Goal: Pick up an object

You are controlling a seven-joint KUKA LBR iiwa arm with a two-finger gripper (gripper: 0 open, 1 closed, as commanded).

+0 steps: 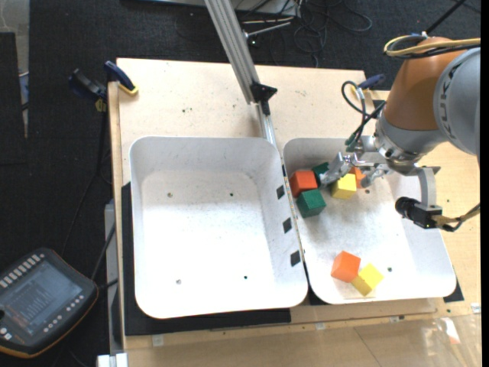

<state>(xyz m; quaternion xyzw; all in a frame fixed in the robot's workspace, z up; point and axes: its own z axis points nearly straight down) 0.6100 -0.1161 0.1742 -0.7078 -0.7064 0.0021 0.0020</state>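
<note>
The tabletop [191, 90] bears two white bins; the left bin [206, 228] lies beside the right bin [412, 266], which holds all the blocks. The grey arm [428, 90] reaches over the right bin's far end, its gripper [353, 167] low above a yellow block [344, 187], close to touching it. Just left sit a red-orange block [303, 180] and a green block [311, 202], touching each other; an orange block [345, 265] and a second yellow block [367, 278] lie near the front. I judge a clean pick needs the jaws centred on the yellow block, clear of its neighbours. Whether the jaws are parted or closed cannot be told; the wrist hides the block's far side, and a dark green shape behind stays unclear
</note>
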